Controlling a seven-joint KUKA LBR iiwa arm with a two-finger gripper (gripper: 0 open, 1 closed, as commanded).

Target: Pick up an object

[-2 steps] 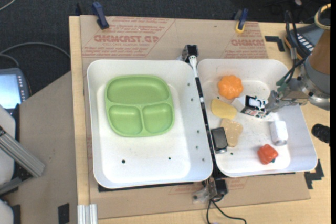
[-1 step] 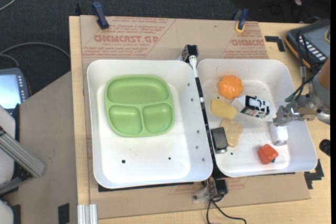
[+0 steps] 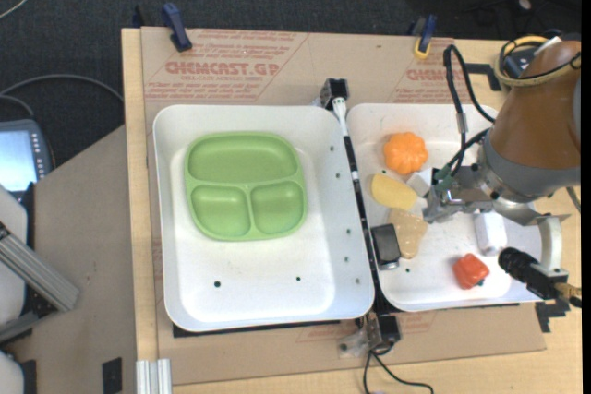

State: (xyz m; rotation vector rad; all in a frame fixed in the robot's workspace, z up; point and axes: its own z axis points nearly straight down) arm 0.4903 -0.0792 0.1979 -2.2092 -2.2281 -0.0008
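In the right bin point(image 3: 416, 291) lie an orange pumpkin-shaped toy point(image 3: 405, 152), a pale yellow piece point(image 3: 394, 191), a tan flat piece point(image 3: 409, 232), a small black block point(image 3: 385, 244) and a red pepper-like toy point(image 3: 471, 269). My gripper point(image 3: 440, 198) hangs low over the bin's middle, just right of the yellow piece and above the tan one. The arm's grey body point(image 3: 536, 129) covers the bin's right part. Nothing shows between the fingers.
The left bin point(image 3: 185, 281) holds a green three-compartment plate point(image 3: 246, 185). A black divider strip point(image 3: 355, 198) runs between the bins. Blue and yellow clamps point(image 3: 175, 25) grip the board's far edge. Cables point(image 3: 457, 97) trail over the right bin's back.
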